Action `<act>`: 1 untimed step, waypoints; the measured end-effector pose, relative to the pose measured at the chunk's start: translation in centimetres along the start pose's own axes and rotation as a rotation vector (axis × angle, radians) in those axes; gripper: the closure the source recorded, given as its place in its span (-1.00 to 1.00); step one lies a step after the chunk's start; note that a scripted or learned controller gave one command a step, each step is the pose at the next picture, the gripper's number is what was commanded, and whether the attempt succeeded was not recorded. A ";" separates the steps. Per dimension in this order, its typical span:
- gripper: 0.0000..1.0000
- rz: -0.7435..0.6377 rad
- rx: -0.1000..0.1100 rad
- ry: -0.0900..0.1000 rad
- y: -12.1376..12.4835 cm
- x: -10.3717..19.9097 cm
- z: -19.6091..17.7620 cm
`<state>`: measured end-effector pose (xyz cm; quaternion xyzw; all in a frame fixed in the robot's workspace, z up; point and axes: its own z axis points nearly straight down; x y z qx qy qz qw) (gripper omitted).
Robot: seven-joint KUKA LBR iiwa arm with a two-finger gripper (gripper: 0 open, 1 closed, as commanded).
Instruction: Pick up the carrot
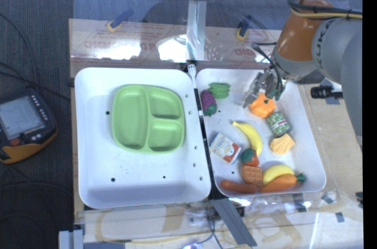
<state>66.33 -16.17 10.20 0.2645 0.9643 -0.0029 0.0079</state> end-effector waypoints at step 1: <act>1.00 0.151 -0.003 0.009 2.3 4.0 -6.9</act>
